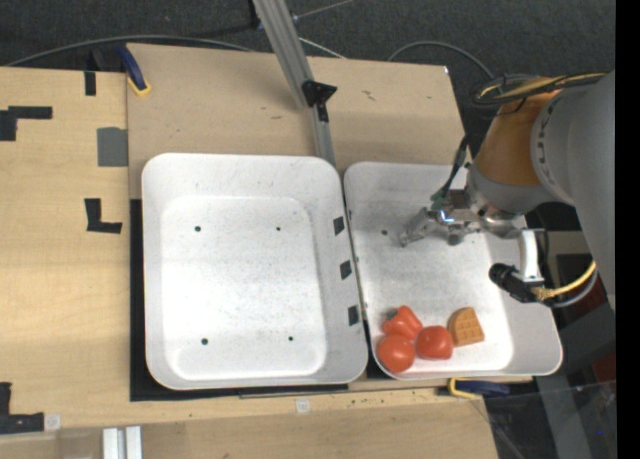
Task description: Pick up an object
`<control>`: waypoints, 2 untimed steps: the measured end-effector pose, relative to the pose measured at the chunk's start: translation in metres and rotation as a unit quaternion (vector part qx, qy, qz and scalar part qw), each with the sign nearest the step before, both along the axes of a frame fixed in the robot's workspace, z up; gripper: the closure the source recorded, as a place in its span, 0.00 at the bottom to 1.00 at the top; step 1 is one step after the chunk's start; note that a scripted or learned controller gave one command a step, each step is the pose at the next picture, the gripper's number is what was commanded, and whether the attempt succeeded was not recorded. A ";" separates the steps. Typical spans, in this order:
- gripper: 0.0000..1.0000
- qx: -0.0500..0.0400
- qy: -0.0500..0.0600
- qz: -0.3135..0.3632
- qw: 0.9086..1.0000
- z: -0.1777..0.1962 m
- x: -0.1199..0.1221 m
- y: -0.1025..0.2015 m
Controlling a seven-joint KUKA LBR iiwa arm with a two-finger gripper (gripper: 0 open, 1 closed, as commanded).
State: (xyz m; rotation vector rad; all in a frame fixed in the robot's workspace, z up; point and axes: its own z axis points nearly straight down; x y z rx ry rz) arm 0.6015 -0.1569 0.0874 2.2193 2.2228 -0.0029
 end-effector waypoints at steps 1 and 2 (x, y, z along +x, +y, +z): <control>1.00 0.001 0.001 0.000 1.000 0.011 0.000 0.001; 1.00 0.000 -0.003 0.000 1.000 0.074 0.003 0.002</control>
